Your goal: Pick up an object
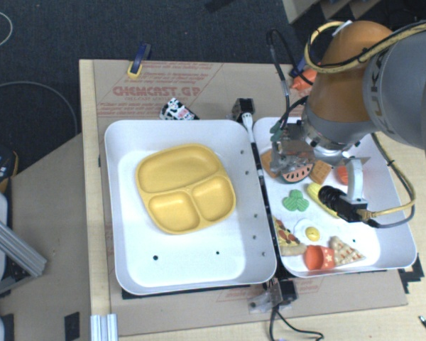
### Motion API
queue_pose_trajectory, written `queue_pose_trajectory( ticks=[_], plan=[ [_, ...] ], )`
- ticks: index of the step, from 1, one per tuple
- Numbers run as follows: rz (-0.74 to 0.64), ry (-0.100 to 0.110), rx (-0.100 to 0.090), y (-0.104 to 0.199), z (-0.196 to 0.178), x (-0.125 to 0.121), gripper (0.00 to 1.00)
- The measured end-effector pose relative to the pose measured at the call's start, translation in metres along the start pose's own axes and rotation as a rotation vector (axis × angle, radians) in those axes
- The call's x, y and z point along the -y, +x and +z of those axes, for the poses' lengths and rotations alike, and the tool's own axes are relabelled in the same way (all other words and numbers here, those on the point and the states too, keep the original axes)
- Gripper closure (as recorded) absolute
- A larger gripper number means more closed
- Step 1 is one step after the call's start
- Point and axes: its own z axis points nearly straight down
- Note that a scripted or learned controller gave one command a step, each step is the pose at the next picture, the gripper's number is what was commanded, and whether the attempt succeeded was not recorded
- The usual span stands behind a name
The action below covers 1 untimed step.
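Two white bins sit on the counter [99, 190] as the arm's hand [292, 155] hangs low over crowded toy food [298, 168] in the right bin [401, 251], where tight clutter could spoil the pick.

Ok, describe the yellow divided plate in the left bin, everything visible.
The yellow plate looks like smooth moulded plastic with rounded corners and three compartments: one large one toward the far side, two smaller ones nearer the camera. It lies flat and upright on the left bin floor, turned slightly askew, roughly central. Nothing sits in it.
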Motion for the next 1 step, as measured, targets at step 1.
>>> queue_pose_trajectory(
  ticks=[1],
  plan=[
    [0.0,-0.001,0.0,0.0318,-0.0047,-0.0187,1.0]
  ],
)
